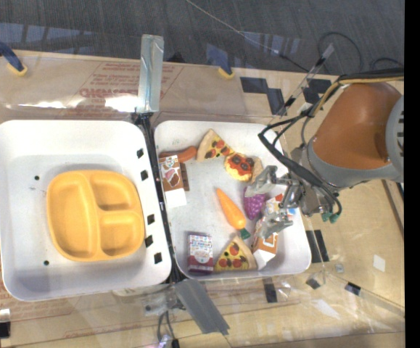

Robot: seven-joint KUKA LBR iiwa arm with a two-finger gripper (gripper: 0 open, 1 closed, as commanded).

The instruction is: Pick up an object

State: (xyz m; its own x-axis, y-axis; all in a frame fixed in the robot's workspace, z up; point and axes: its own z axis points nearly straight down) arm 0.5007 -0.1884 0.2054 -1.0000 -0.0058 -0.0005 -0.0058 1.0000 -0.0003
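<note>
Left bin [21, 267]: holds a yellow divided tray [93, 214], lying flat, nothing on it.

Right bin [195, 130]: holds toy food, scattered. The arm [355, 133] comes in from the right edge, wrist low over the bin's right side.

Gripper [273, 207]: down among the items at the right wall. Finger state cannot be told; the metal parts and cabling blur together.

Objects, by size:
- orange carrot [231, 208], mid-bin, lying at a slant, apart from its neighbours.
- pizza slice [212, 146] at the top, touching a round pizza-like piece [241, 167].
- second pizza slice [236, 257] at the lower edge, beside a small purple packet [200, 249].
- brown packet [172, 173] at the left wall.
- purple grapes [254, 206], just beside the gripper.

Step judged: descent for a grasp, nothing seen held. Likely target is the grapes or a small white-and-orange piece [267, 245] below the gripper. Next move calls for closing on one item, then a straight lift clear of the wall.
</note>
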